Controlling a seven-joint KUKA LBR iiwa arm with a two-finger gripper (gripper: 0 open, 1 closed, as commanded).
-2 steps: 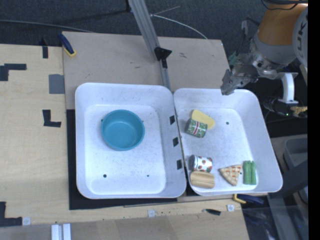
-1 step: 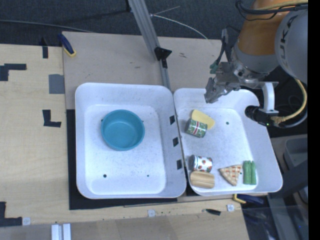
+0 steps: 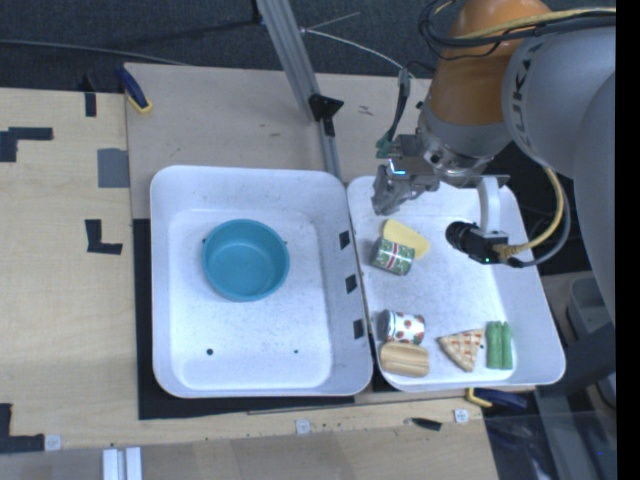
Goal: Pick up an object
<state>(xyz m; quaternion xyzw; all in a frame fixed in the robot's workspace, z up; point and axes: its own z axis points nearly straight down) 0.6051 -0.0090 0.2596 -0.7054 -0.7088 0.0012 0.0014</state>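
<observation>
The grey claw [image 3: 392,196] hangs over the far left corner of the right white bin [image 3: 520,298]; whether it is parted or closed cannot be told, and nothing shows between its tips. Just below it lie a yellow wedge-shaped block [image 3: 408,237] and, touching that, a small green-labelled can [image 3: 393,258] on its side, the label too small to read. Nearer the front edge sit a red-and-white can [image 3: 403,326], a tan bread roll [image 3: 404,359], a pizza slice [image 3: 462,348] and a green ridged vegetable [image 3: 498,345]. The left white bin [image 3: 180,358] holds a round blue bowl [image 3: 245,258]. A slanted metal pole [image 3: 295,58] crosses the wooden surface [image 3: 60,298] behind the bins.
</observation>
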